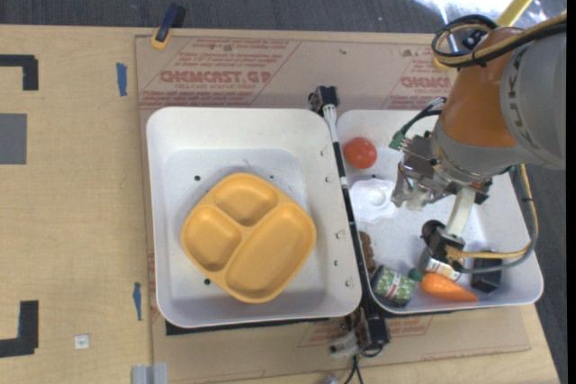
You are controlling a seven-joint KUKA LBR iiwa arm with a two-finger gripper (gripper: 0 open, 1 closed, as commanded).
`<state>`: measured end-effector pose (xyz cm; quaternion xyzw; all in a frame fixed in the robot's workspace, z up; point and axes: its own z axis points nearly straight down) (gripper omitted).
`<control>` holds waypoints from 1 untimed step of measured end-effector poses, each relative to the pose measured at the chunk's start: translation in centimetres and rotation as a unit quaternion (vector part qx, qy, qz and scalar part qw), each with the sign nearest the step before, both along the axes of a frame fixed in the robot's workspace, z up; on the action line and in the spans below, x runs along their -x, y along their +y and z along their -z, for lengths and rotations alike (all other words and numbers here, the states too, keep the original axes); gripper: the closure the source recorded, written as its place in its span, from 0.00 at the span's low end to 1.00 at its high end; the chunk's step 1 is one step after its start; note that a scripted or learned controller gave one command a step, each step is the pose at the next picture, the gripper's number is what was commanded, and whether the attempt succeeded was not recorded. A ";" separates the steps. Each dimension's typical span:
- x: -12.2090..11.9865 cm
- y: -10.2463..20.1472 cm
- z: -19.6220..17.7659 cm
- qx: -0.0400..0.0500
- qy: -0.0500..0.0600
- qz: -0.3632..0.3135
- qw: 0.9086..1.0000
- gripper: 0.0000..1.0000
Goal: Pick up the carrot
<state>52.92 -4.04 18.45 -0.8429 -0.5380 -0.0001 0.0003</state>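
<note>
A small orange carrot [447,288] lies on its side in the near right corner of the right-hand shallow white bin [525,204]. It is close against the front wall and just beside a green-labelled can [393,284]. That spot probably leaves little room on the wall side, so a grasp would most easily come from above, across the carrot's narrow width.

The grey arm with the orange band [493,108] reaches in from the right. Its claw [412,195] is over the middle of the same bin, near a crumpled white object [373,193] and well apart from the carrot. Nothing can be seen in its hold, and whether it is wide or narrow cannot be told from this angle.

A round red-orange ball [361,152] rests toward the far side of the bin. A yellow plastic divided plate [249,235] sits alone in the left-hand white bin [166,193].

A black clamp [323,97] sits at the far end of the seam between the bins, apparently to keep them from sliding apart.

Both bins stand on a brown paper-covered sheet [216,76] laid over the surface. It is printed in red with "CHEMCAST GP", and the same mark shows in part near the arm.
</note>
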 end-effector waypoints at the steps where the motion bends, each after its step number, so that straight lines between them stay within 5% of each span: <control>1: 5.0 0.0 -2.7 0.000 0.002 0.142 0.990 1.00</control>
